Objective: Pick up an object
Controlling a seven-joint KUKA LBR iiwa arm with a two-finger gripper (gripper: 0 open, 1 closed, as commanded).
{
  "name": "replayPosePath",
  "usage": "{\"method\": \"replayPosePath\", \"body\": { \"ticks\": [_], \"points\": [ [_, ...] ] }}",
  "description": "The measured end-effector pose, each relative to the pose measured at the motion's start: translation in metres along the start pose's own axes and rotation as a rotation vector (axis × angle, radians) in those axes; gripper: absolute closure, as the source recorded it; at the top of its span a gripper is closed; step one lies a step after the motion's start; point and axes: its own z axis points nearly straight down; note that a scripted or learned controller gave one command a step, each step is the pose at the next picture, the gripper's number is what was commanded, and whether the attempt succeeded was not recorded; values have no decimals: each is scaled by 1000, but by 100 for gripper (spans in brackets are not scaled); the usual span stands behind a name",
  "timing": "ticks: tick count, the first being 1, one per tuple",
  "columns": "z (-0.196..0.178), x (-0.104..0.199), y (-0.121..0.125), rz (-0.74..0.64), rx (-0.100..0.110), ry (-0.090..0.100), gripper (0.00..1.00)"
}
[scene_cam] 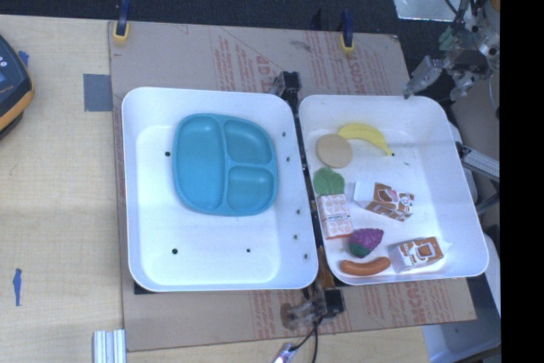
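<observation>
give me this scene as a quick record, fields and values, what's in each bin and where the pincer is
left bin: blue divided plate
right bin: banana, tan round cookie, green leafy piece, pink packet, purple piece, sausage, two brown and white cartons
pincer: above the right bin's far right corner, outside the rim, nothing held
task status: no object picked up yet

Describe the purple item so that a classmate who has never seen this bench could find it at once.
Look in the right white bin, the one full of toy food, and go to its near edge. There, just above the sausage and left of a small brown-and-white carton, sits the purple grape bunch. Nothing else in the bin is purple.
</observation>
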Motion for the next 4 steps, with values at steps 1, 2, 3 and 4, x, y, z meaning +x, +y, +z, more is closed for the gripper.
{"method": "replayPosePath", "body": {
  "ticks": [1,2,3,4],
  "points": [
    [157,-2,-40,0,4,1,0],
    [177,63,5,-2,-1,0,0],
    [146,-1,4,3,-2,1,0],
    [177,38,4,-2,3,1,0]
  ]
}}
